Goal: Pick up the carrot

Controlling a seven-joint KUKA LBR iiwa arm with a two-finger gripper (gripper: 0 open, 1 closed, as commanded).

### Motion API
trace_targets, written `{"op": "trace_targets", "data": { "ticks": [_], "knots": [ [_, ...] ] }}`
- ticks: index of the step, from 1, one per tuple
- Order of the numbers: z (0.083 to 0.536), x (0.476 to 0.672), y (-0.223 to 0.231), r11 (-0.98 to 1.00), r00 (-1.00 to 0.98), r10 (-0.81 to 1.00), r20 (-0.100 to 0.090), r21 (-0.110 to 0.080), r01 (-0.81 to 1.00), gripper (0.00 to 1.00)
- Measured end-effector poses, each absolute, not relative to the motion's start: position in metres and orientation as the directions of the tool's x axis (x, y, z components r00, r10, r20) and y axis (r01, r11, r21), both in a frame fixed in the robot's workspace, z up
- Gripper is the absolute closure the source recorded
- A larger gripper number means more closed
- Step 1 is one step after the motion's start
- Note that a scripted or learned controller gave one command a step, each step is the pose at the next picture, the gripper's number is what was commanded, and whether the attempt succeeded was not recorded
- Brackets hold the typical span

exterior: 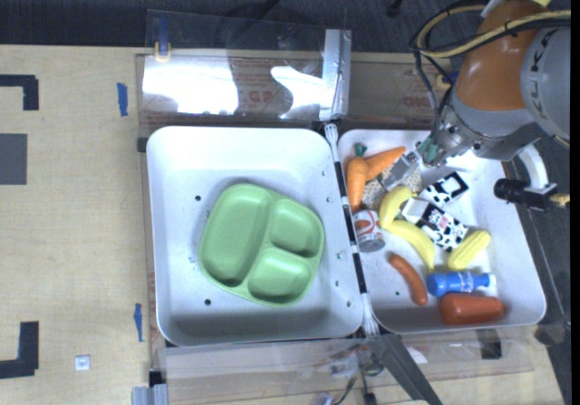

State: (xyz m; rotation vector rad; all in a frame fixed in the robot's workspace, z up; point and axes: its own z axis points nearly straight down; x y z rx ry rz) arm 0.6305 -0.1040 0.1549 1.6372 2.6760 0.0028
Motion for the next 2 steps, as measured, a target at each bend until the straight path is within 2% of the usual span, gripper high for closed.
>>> {"op": "trace_targets", "data": {
  "ticks": [1, 2],
  "knots": [
    [0.186, 0.649, -0.067, 0.477, -0.477, 0.879, -0.004, 0.004, 0.879, 0.00],
    [0.160, 0.668, -0.100, 0.431, -0.431, 0.902, -0.004, 0.005, 0.902, 0.00]
  ]
}}
